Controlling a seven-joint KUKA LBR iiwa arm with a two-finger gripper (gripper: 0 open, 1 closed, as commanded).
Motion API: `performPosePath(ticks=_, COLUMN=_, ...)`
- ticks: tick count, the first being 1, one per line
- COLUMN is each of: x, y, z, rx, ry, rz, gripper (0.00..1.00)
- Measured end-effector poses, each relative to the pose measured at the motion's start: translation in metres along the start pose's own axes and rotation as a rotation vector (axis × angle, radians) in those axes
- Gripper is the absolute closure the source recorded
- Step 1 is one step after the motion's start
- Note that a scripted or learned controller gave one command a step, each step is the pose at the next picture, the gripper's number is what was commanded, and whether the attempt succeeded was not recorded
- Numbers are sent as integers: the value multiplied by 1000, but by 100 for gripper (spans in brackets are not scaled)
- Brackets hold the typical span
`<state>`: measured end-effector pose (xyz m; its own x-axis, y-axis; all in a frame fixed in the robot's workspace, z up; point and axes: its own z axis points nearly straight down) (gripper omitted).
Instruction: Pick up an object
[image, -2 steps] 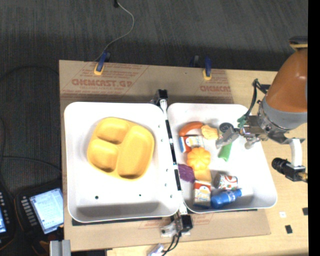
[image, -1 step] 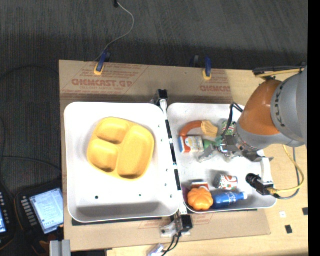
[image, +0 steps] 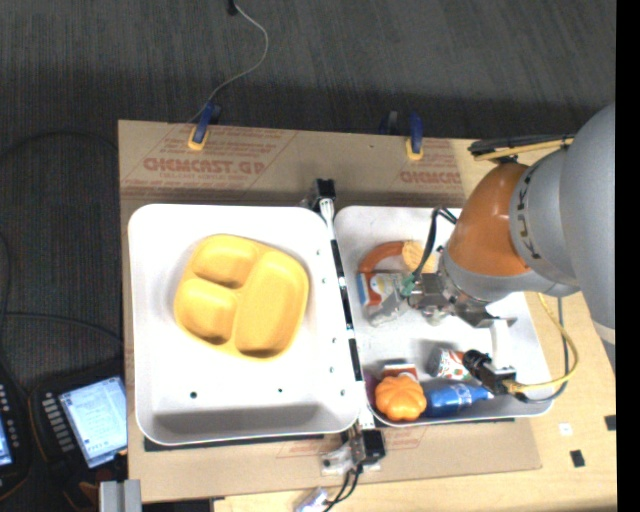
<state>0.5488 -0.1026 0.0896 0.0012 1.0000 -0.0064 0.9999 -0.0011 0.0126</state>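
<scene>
The right bin (image: 520, 330) holds several small objects. An orange pumpkin-shaped toy (image: 400, 397) lies at its front left, with a blue bottle-like item (image: 458, 397) beside it. A small white and red item (image: 447, 362) sits just behind those. An orange and white piece (image: 383, 262) rests near the bin's back left, next to a clear wrapped item (image: 386, 303). My gripper (image: 432, 296) is low in the bin's middle, right beside the clear wrapped item. The wrist blocks the view of its tips.
The left bin (image: 160, 400) carries a large yellow sectioned tray (image: 241, 293). A divider with clips (image: 340, 290) runs between the two bins. Both stand on a brown board (image: 250, 165) held by clamps at the back. A screen device (image: 90, 418) lies off the bench's front left.
</scene>
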Motion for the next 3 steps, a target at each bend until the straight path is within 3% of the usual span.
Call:
performPosePath(ticks=1, x=2, y=-44, z=-1, rx=-5, ry=1, rz=-1, gripper=0)
performPosePath(ticks=2, x=1, y=-43, z=-11, rx=-5, ry=2, rz=0, gripper=100)
performPosePath(ticks=3, x=25, y=15, z=-139, rx=9, ry=5, rz=-2, gripper=100)
